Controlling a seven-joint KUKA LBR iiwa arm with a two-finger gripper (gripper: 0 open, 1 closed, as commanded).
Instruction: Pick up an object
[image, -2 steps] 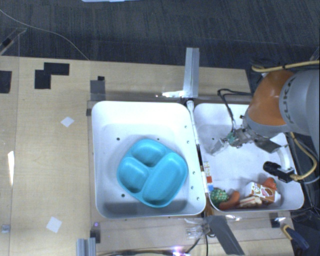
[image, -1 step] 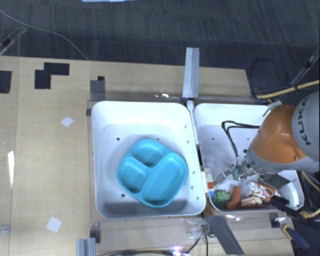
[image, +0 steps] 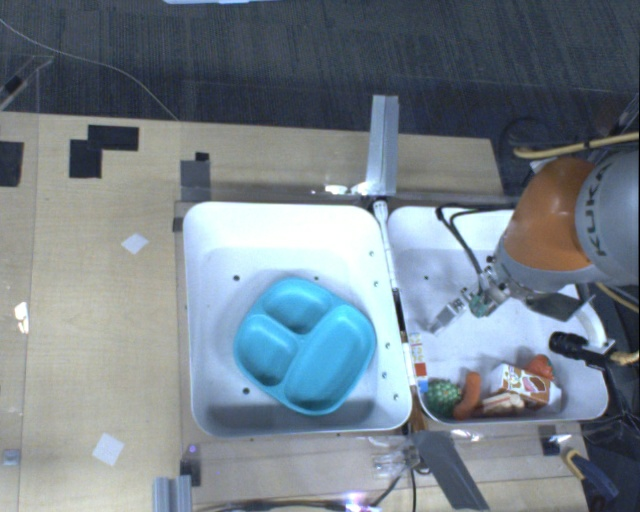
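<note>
In the right bin (image: 430, 255), my gripper (image: 447, 314) hangs over the bare white floor near the bin's middle, pointing down and left. Nothing shows between its tips. Several small objects lie along the bin's front edge, apart from the gripper: a green leafy piece (image: 441, 393), an orange carrot-like piece (image: 470, 392), a white carton with red print (image: 520, 386) and a small red piece (image: 541, 366).
The left bin (image: 215, 260) holds a blue divided plate (image: 305, 345). A metal divider (image: 392, 290) runs between the bins. The grey arm with its orange band (image: 548, 225) covers the right bin's far right part. A black cable (image: 458, 228) loops there.
</note>
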